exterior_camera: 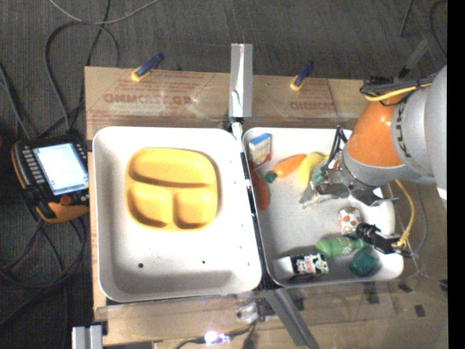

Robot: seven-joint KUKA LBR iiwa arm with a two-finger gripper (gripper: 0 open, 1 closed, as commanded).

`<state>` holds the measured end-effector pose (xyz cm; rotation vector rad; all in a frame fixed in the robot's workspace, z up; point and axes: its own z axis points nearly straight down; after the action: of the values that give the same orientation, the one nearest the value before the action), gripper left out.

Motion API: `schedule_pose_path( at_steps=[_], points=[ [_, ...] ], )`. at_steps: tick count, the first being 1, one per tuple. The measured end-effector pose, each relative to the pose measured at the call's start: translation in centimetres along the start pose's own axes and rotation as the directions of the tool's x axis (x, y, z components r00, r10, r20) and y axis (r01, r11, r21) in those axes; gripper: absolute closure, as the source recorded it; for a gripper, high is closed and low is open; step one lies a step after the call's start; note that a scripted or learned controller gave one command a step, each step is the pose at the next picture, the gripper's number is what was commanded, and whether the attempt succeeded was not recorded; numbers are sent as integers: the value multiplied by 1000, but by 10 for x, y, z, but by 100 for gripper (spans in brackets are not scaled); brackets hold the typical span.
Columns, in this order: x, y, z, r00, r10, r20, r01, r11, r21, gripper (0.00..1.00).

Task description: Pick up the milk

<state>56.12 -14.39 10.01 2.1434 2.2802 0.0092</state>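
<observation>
A small carton with black and white cow patches [309, 265], which looks like the milk, lies on its side near the front wall of the right bin [290, 217]. A second carton, white with a blue top [260, 150], stands at the bin's back left corner. My gripper [320, 188] hangs over the middle of the right bin, just in front of the banana [311, 167]. It is well behind the patched carton and to the right of the blue-topped one. Nothing shows in its grasp.
In the right bin lie a carrot [288, 165], an orange piece [260, 187] by the left wall, a small can [350, 219], a green bottle [338, 247] and a teal object [364, 264]. The left bin [109, 217] holds a yellow divided plate [174, 187].
</observation>
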Motion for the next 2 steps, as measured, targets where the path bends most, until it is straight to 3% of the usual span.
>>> schedule_pose_path(
  at_steps=[1,2],
  points=[
    [0,0,0,1000,0,0,0,1000,0,0],
    [41,-46,8,994,-107,4,107,994,-4,0]
  ],
)
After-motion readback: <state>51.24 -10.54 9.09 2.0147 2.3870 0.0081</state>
